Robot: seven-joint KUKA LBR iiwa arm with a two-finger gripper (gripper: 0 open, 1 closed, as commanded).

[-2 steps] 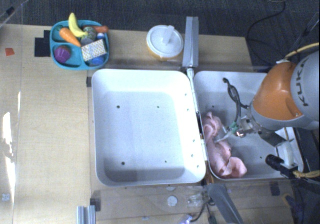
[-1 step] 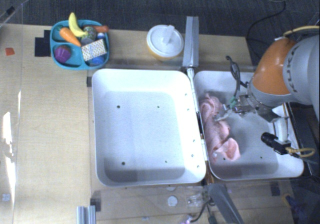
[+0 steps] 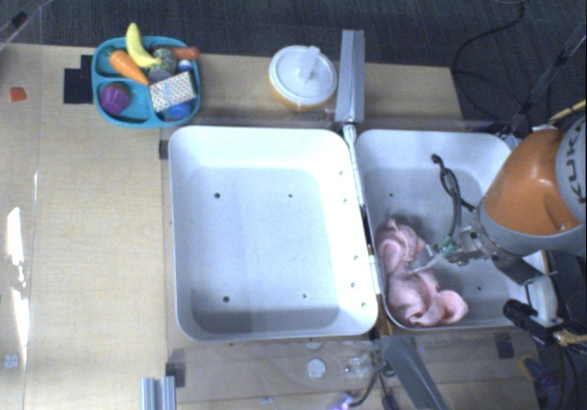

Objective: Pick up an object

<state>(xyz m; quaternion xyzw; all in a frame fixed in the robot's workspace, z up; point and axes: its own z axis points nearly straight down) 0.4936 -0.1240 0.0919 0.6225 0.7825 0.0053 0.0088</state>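
Robot gripper meets pink plush toy in the right bin.

The one arm, its orange band showing, reaches in from the right and sets its thin fingers, slightly spread, against the toy's upper middle; nothing is visibly pinched between them. The single toy lies crumpled against the bin's left wall and front rim, hemmed on two sides, with bare floor open behind it and to its right. Two white bins sit side by side, touching; the left bin offers a wide flat floor. Behind them stand one blue tray of small toy items and one white lidded cup.
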